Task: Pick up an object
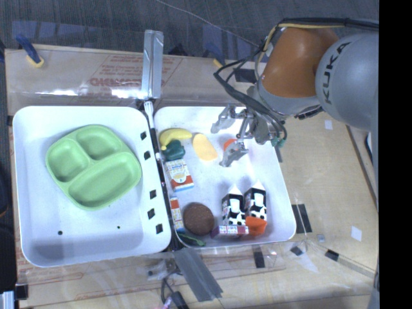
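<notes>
My gripper (226, 141) hangs over the upper middle of the right bin (277, 172), open, its two fingers spread apart. A small orange object (230, 144) shows in the gap between the fingers; I cannot tell whether they touch it. Just left of the gripper lies a yellow oval piece (205, 147). Further left, a banana (176, 135) and a teal toy (172, 151) rest against the bin's left wall.
A small carton (179, 174), a brown ball (198, 217) and two cow-patterned cartons (244, 205) beside an orange item (256, 226) crowd the right bin's front. The left bin (38, 237) holds a green divided plate (94, 166).
</notes>
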You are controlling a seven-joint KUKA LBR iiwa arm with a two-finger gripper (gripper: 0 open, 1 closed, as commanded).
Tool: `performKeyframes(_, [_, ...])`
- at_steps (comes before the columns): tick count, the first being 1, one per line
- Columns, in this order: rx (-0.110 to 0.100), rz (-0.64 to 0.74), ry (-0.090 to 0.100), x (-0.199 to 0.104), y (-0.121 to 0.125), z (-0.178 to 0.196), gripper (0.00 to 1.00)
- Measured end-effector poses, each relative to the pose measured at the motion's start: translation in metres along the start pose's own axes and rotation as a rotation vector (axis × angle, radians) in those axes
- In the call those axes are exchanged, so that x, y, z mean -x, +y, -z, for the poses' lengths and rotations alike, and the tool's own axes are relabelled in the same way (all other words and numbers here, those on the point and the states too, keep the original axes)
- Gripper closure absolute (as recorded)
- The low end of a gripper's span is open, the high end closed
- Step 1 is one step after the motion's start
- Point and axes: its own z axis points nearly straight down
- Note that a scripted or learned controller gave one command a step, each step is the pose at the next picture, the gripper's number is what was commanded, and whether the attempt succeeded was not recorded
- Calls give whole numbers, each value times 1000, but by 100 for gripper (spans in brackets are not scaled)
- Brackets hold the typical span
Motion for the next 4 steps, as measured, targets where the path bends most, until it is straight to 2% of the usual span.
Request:
performKeyframes(1, [1,-25,0,-4,23,-105,0])
performKeyframes(2, [-13,-182,-5,7,39,-101,0])
performKeyframes(3, [-3,-180,-1,2,34,-103,0])
performKeyframes(4, [1,-346,2,-40,53,-104,0])
